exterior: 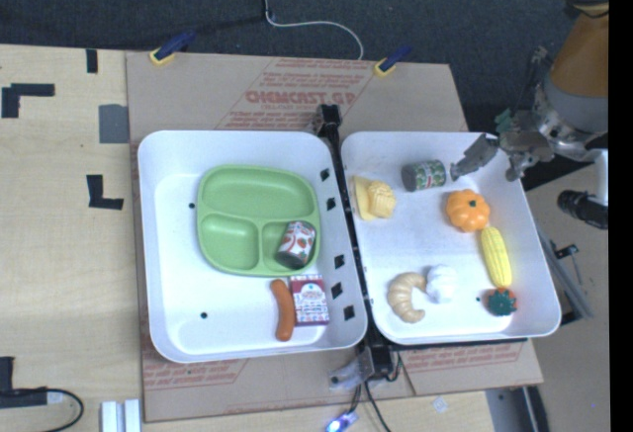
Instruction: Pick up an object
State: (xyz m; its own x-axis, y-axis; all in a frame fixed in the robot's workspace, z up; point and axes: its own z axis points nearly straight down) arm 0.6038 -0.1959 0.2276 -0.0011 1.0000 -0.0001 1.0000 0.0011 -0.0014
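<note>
Pumpkin (468, 211) lies just below the empty fingers (492, 159), spread apart above the right bin (534, 321).

The arm (579, 74) reaches in from the right, its gripper (492, 158) spread open, holding nothing.

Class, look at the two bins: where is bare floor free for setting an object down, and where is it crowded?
Free: right bin middle, between can, pumpkin and croissant; left bin left of the plate. Crowded: right bin's near edge and corn.
</note>
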